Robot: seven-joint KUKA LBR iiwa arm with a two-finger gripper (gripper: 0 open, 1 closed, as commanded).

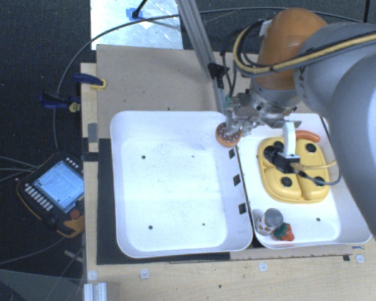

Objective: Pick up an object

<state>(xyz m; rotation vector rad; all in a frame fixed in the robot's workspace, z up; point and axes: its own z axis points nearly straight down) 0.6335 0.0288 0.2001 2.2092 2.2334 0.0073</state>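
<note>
Camera view: looked down at a slant on two white bins set side by side on the bench.
Arm: grey with an orange band, reaching in from the right over the right bin point(338, 227).
Gripper point(233, 130): sat at the far right corner of the left bin point(122, 168); whether it was apart or together could not be told.
Brown round object point(226, 136): lay just under the gripper, at the left bin's right rim.
Yellow toy point(296, 179): lay in the right bin.
Grey and red pieces point(277, 224): rested in the right bin's near left corner.
Pendant point(55, 190): lay left of the bench.
</note>
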